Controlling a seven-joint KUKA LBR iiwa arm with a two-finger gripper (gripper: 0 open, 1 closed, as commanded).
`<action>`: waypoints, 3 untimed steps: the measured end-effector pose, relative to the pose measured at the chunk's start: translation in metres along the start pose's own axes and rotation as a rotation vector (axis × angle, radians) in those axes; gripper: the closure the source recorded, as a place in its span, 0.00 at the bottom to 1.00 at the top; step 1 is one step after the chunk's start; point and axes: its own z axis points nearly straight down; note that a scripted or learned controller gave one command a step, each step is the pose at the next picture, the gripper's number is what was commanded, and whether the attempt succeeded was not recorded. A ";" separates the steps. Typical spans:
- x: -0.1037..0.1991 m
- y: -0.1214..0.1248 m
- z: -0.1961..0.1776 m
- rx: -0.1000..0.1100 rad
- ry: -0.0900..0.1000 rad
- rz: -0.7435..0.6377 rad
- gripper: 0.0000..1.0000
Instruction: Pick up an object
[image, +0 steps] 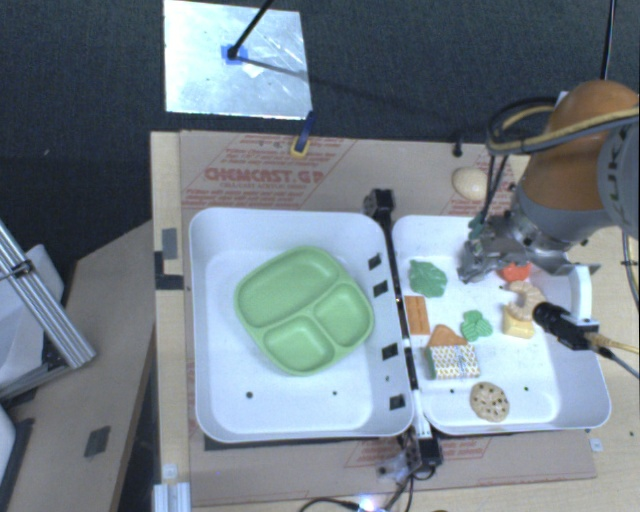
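Camera view: two white bins side by side on a cardboard-covered bench; left bin (215, 330) has a green divided plate (304, 310) with three compartments, sitting near its middle, tilted diagonally; right bin (590, 395) has the small toy-food items; arm (575, 150) comes in from the right, grey body with orange band up top, wrist angled down over the upper part of the right bin; gripper (478, 262) hangs low over the bin's upper area, just right of the dark green leafy piece (429, 277); can't tell whether it's open or closed, tips too dark and blurred; nothing visibly held.

Items in right bin: dark green leafy piece near upper left, apart from the rest; orange-red piece (515, 271) just right of the gripper, partly hidden under the wrist; tan lumpy piece (524, 292) just below that; pale yellow block (517, 324) below it, touching or nearly so; small green leafy piece (476, 325) mid-bin; orange rectangular bar (416, 316) by the left wall; house-shaped piece with orange roof and speckled front (452, 356) below the small green one; chocolate-chip cookie (489, 401) near the front wall.

Black cylindrical part (562, 326) juts over the bin's right side; beige egg-like object (469, 182) lies on the cardboard behind the right bin.
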 end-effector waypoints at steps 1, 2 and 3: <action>0.039 -0.032 -0.012 -0.001 0.000 -0.001 1.00; 0.068 -0.054 -0.012 -0.001 0.000 0.000 1.00; 0.066 -0.054 -0.012 -0.003 -0.001 0.005 1.00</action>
